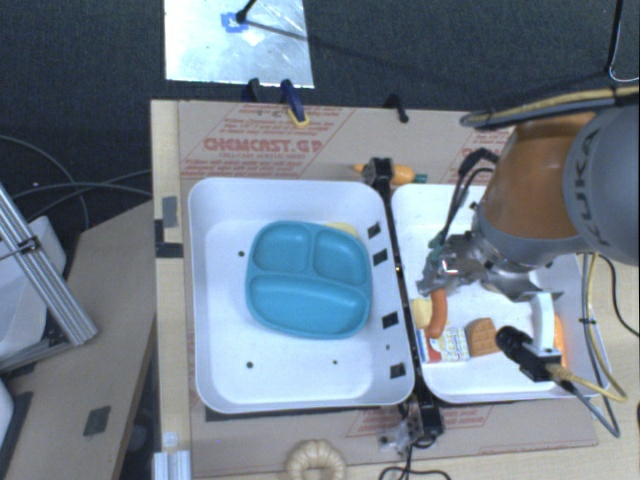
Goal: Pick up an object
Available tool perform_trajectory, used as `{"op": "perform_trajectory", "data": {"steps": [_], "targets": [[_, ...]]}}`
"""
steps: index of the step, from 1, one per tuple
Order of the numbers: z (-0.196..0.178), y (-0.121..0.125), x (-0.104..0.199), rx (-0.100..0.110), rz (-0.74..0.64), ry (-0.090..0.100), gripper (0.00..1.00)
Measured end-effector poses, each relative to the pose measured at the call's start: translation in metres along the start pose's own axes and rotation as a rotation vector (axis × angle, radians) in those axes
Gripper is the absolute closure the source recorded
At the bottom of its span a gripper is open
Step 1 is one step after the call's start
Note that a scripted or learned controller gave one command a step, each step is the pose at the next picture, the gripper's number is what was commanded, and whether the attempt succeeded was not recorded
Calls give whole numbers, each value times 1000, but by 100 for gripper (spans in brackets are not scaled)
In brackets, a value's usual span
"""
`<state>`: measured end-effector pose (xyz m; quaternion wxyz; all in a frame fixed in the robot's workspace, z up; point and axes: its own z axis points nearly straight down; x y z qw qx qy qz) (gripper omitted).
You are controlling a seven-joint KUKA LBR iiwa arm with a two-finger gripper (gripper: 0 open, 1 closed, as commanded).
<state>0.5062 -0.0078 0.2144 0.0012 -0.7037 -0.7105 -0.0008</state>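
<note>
- Cardboard-topped bench [270,138], two bins: left one holds a blue tray [305,278].
- Your gripper [440,273] hangs over the right bin [420,203], lower right; can't tell its state.
- Target the hotdog [430,313] just below; drop straight.

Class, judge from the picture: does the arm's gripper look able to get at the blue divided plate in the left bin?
Probably yes: the blue divided plate lies uncovered in the left bin, and the gripper hangs just beyond the rim between the bins.

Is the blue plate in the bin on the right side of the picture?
No, the blue plate lies in the left bin; the right bin sits under the arm.
</note>
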Motion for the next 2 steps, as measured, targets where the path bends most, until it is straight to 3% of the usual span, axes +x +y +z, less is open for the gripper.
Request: {"op": "perform_trajectory", "data": {"steps": [2], "targets": [[-3, 8, 1, -1, 9, -3, 100]]}}
